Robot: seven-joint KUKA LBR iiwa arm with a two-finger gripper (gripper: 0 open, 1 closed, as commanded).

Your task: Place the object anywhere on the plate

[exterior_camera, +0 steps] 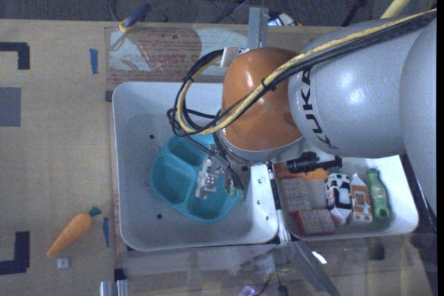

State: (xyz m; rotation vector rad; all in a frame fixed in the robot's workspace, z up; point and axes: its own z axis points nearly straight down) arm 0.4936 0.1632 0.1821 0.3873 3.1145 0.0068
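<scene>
Lying on the tan bench [55,149] at far left, a toy carrot [69,233] with a green top sits outside the bins, just beside a strip of blue tape [105,231]. To its right, the left white bin [132,170] holds a teal divided plate [177,180], tilted a little in the bin's middle. Over the plate's right part hangs the gripper [208,180], a pale metallic shape reaching down from the wrist; whether it is spread or closed cannot be told from above, and what object, if any, it carries is hidden in the blur of metal. Above it looms the arm's orange band [257,107], wound about by yellow and black cables [201,114], with the broad grey arm body [368,86] entering from the right and covering much of the second bin. In the right white bin [406,215] lie several toy groceries: two reddish waffle-patterned blocks [305,204], one above the other near the bin's left wall, then a black-and-white patterned carton [338,194], a small white-and-orange carton [359,201], and a green bottle [378,194] lying near the bin's right wall. A worn cardboard sheet [166,52] lies flat behind the left bin.
</scene>
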